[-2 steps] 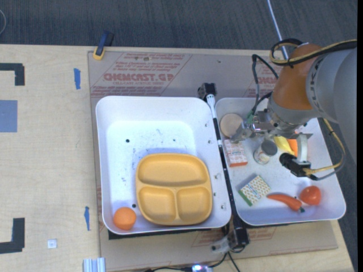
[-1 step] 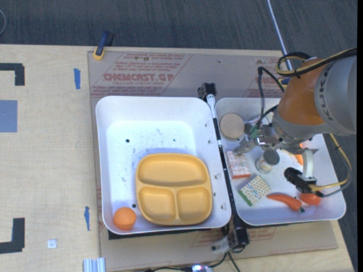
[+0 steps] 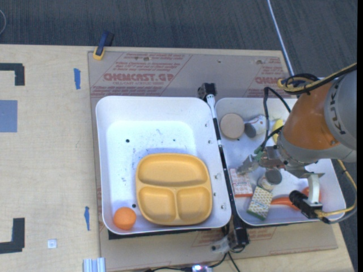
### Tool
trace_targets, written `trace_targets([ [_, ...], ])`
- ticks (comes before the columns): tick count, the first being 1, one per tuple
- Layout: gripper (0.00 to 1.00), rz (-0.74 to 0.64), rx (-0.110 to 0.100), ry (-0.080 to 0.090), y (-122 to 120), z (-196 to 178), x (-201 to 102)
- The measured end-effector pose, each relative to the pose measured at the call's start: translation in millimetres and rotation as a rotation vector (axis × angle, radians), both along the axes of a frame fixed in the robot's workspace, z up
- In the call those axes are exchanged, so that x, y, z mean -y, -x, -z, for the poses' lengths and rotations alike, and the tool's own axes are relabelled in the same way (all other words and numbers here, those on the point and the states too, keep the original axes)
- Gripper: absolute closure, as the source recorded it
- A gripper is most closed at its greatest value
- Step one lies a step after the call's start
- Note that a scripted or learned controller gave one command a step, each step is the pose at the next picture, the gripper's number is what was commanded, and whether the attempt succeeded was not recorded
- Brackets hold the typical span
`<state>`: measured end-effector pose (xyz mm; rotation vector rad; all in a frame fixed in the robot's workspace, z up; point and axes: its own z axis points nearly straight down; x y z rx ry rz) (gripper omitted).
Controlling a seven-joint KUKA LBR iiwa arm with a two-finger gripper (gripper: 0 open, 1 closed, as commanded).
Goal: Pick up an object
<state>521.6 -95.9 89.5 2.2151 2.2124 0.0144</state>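
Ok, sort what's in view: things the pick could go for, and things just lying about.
Pick candidates, right bin:
- round tan disc
- speckled sponge block
- grey-capped item beside the gripper

Just lying about, left bin:
- yellow divided tray
- orange ball

The arm [image 3: 317, 123] hides much of the right bin [image 3: 334, 200] and runs off the right edge.

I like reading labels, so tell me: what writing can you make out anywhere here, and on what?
"CHEMCAST GP", red print on the brown board under the bins, top left.
The same red print at the board's top right, cut off by the arm: unreadable.
Smaller red lines beneath: too blurred.
Packets in the right bin: too small.
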Motion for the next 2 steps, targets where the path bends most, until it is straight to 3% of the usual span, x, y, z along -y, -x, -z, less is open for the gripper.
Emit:
trace_targets([
  [2, 0.00, 0.000, 0.003, 0.001, 1.3, -0.2, -0.8],
])
